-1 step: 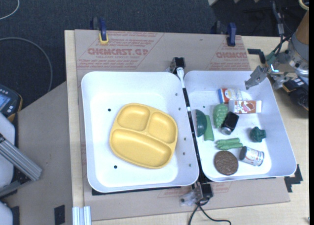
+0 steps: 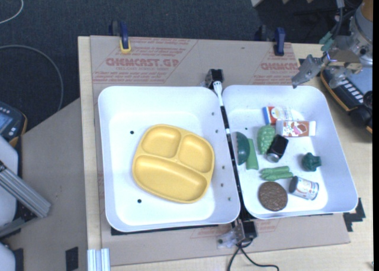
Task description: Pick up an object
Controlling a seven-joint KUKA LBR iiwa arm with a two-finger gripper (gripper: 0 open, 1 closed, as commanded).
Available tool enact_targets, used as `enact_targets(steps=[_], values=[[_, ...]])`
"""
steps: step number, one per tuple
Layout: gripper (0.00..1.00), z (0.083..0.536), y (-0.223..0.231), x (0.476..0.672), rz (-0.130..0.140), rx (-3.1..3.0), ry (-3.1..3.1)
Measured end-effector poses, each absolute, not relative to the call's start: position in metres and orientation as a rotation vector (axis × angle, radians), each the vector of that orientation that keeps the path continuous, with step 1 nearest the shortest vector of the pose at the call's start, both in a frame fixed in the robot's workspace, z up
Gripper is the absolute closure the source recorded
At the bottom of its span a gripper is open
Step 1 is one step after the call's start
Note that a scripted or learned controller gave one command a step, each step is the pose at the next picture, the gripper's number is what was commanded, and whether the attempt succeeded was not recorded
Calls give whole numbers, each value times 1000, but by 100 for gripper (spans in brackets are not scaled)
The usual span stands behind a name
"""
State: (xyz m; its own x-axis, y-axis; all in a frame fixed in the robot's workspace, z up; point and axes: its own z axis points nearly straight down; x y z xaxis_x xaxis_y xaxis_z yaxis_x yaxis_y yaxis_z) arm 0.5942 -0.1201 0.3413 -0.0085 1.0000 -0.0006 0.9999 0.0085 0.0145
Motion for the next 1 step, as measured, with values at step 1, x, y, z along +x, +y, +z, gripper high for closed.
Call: enact_targets(steps=[1], values=[[100, 344, -124, 594, 4, 2215, 2220]])
